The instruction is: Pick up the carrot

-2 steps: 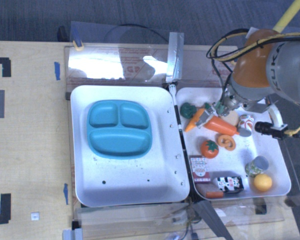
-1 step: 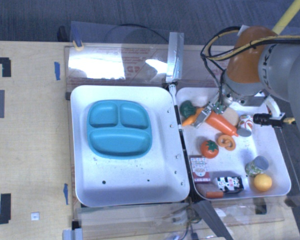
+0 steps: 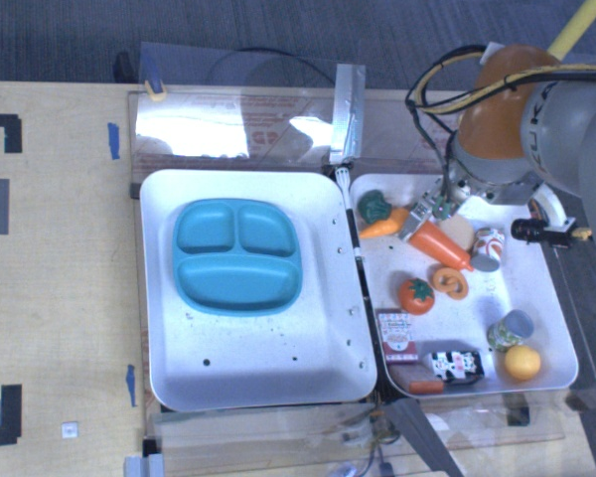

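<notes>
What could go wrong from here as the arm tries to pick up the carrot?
The orange plastic carrot with green leafy top lies against the right bin's left wall, leaving little finger room. The two-finger gripper sits between it and a larger orange-red cone-shaped toy, so it may grab or nudge the wrong one.

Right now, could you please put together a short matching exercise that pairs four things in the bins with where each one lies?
Things:
1. blue divided plate
2. carrot
3. tomato
4. lemon

Places:
A. right bin, near-right corner
B. left bin, centre
C. right bin, far-left, beside the green vegetable
D. right bin, middle, just above the red carton

Pairs: 1-B, 2-C, 3-D, 4-A
</notes>
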